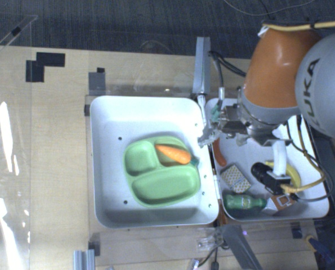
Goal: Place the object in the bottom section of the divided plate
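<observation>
A green divided plate (140, 157) lies in the left white bin (108, 151). An orange carrot (173, 154) rests in its upper right section. The large bottom section (166, 185) holds nothing. My gripper (207, 134) hangs over the wall between the two bins, just right of the carrot and above a red-orange object (217, 152) at the right bin's left edge. Nothing can be seen held in it.
The right bin (313, 207) holds a grey checkered piece (235, 178), a green bottle (244, 202) lying along its front wall, a yellow object (294, 174) and a small brown item (280, 202). The arm's bulk covers the bin's back half.
</observation>
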Controlling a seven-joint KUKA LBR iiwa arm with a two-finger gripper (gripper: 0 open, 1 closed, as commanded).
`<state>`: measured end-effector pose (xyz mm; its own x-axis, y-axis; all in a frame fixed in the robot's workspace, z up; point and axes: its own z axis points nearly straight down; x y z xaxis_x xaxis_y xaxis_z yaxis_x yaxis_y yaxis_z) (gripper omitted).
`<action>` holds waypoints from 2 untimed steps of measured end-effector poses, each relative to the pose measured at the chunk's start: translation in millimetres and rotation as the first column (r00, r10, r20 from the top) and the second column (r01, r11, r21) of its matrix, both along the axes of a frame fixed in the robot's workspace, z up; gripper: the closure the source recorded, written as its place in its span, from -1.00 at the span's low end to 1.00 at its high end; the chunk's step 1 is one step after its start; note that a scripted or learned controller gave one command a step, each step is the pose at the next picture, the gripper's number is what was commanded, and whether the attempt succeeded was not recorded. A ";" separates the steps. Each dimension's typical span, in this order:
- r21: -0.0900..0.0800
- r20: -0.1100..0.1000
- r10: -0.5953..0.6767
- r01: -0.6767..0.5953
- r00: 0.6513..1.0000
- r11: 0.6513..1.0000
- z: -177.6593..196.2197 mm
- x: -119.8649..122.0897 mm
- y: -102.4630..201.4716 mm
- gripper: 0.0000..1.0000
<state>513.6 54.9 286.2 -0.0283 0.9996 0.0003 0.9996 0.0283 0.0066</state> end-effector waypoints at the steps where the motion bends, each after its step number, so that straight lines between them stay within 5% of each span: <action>1: -0.002 -0.001 0.091 -0.091 0.996 0.996 -26.9 80.3 -55.0 -1.00; 2: -0.002 -0.003 0.154 -0.154 0.988 0.988 -32.7 72.3 -52.5 -1.00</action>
